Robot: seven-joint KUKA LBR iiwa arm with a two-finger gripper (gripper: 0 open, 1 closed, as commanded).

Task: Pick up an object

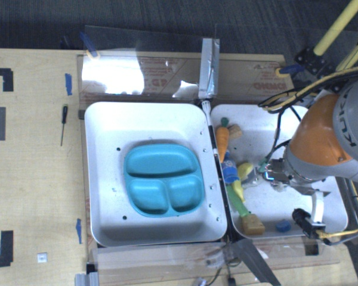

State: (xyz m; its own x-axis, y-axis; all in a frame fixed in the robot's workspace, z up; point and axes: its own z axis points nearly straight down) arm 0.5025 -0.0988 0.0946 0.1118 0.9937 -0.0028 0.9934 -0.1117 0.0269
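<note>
I'm hanging over the right bin (340,216) now, my pincer (272,174) lowered toward the left part of it, though whether it is wide or narrow I cannot tell from up here, and nothing shows in its grip. The pickable things are lying in a loose line along the bin's left wall: a carrot (222,140) at the top, a blue piece (229,174) below it, a yellow piece (245,171) just beside my wrist, then a green and yellow stick (238,199) and a tan block (253,223) near the front. I'm judging the yellow piece the nearest candidate (it sits apart from the wall, so there's room to straddle it); coming straight down and centring before closing looks wisest. The left bin (101,159) is holding a blue divided tray (163,179). Both bins are sitting on a pale wooden bench (30,177), dark floor beyond.
</note>
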